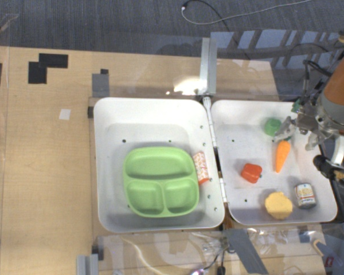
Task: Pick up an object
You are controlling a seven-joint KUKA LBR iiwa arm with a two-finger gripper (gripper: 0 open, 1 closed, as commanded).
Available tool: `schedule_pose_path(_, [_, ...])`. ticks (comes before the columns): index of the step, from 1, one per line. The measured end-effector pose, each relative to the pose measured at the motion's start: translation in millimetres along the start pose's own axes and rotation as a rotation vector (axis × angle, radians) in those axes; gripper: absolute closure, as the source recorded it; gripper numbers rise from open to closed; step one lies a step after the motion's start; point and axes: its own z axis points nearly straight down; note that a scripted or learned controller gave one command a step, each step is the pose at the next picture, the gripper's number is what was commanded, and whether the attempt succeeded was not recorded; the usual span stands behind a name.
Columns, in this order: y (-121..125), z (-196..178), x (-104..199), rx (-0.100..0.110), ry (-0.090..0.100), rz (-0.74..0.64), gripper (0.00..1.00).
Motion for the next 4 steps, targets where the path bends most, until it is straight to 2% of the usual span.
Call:
schedule_pose_path(1, [-19, 39, 30, 0.003, 0.000, -0.063, 0.00])
schedule_pose_path(2, [-12, 80, -7, -0.005, 0.001, -0.136, 0.00])
schedule_pose_path(3, [-12, 80, -7, -0.005, 0.001, -0.136, 0.00])
schedule_pose_path(4, [-10, 68, -4, -0.011, 0.004, -0.140, 1.00])
